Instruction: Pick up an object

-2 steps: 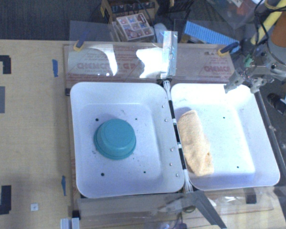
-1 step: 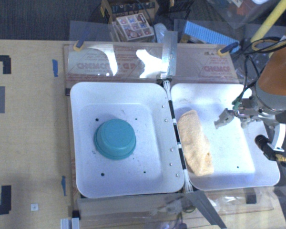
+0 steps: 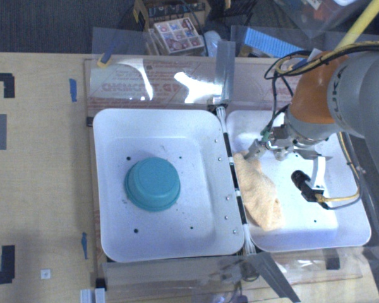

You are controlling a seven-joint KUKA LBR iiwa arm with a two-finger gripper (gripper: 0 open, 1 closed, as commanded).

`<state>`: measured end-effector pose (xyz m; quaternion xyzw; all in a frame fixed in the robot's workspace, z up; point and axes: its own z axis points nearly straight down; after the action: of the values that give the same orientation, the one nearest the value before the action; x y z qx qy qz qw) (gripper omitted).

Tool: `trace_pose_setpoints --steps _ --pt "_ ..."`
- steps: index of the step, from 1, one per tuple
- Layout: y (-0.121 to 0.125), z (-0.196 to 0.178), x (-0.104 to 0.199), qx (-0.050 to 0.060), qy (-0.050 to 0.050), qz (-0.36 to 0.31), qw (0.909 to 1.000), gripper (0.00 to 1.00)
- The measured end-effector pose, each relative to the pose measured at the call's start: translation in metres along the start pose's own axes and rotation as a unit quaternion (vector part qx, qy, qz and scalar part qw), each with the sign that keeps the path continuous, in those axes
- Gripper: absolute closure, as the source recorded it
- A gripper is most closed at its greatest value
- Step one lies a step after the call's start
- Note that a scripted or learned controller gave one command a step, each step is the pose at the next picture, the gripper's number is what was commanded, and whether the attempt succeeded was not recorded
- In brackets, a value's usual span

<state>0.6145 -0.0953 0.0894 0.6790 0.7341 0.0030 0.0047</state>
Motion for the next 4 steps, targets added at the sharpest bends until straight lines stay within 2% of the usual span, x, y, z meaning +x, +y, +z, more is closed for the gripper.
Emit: trace_pose_setpoints --steps 1,2,3,4 --pt "-0.012 -0.096 -0.063 0.004 0.0 0.032 0.9995 0.0" --pt "-0.058 -0.066 -0.055 0.006 0.002 -0.005 1.0 0.0" --pt "-0.057 -0.077 -0.058 0.004 0.001 -0.003 1.0 1.0" --pt "-0.057 -0.077 -0.058 0.004 0.001 -0.003 1.0 0.0"
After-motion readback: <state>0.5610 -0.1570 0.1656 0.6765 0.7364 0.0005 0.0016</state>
